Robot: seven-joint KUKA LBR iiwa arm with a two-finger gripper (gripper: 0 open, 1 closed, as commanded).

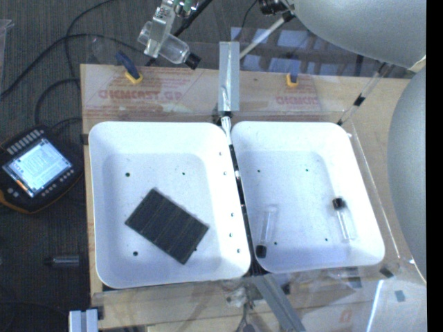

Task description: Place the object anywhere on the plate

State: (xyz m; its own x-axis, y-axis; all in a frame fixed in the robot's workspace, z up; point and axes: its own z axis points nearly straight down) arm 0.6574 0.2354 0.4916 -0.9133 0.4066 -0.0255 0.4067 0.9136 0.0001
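**Currently two vials in the right bin, plate in the left**

Down on the worktop [111, 92] I saw two white bins side by side. The left bin [111, 144] held a dark ribbed plate [167, 225], lying flat and turned at an angle. The right bin [304, 140] held two clear vials with black caps: one vial [266, 229] near the front-left corner, the other vial [342, 220] toward the right wall, well apart. The gripper [164, 39] hung beyond the bins' far edge; whether it was spread or pressed together, I could not tell.
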